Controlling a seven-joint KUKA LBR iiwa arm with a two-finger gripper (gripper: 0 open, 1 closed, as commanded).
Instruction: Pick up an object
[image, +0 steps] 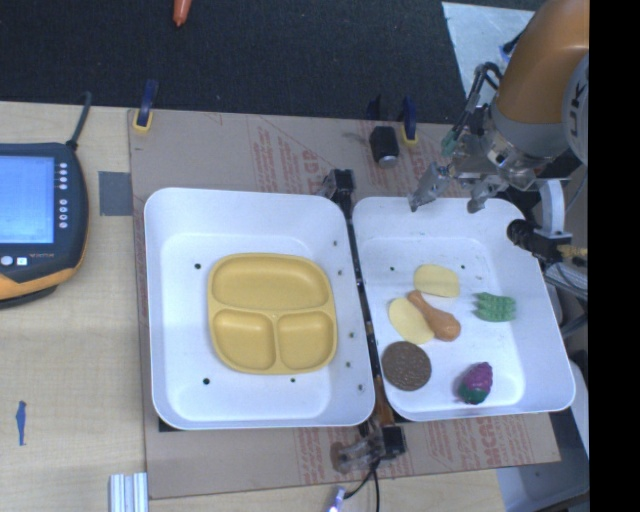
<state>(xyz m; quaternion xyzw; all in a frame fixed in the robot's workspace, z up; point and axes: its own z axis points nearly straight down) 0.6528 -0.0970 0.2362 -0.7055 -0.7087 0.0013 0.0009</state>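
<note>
The right bin (530, 400) holds several toy foods: a yellow oval piece (437, 281), a second yellow piece (407, 320) under a brown drumstick (436, 316), a green leafy item (494, 307), a dark brown round patty (406, 366) and a purple and green piece (476, 382). My gripper (447, 196) hangs open above the bin's far edge, its two fingers spread apart with nothing between them. It is well behind the foods.
The left bin (170, 300) holds a yellow divided tray (272, 312). A teach pendant (35, 218) lies at the far left of the bench. Black clamps (340, 183) sit between the bins at the back and front.
</note>
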